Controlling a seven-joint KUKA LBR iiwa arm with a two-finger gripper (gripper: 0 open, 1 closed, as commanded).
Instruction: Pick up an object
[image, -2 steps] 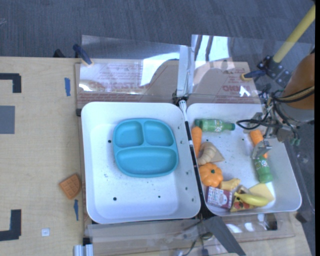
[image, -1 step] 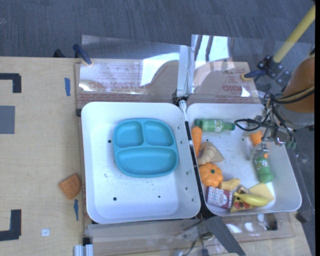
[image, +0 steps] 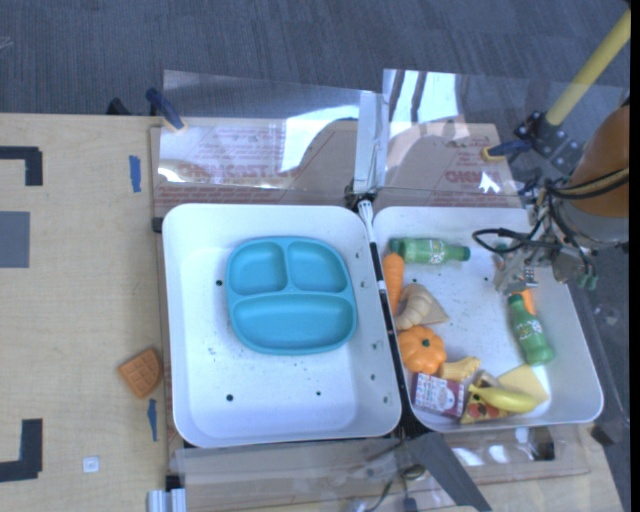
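Banana (image: 508, 399) at right bin (image: 585, 350) front edge; fingers (image: 518, 277) state unclear.

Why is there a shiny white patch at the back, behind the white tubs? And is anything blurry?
In the camera view, the clear plastic sheets standing behind the two white bins bounce light back, so bright glare washes over them. The blue plate looks sharp with soft, even light and hardly any shadow. The gripper over the green bottle is a bit fuzzy among its cables.
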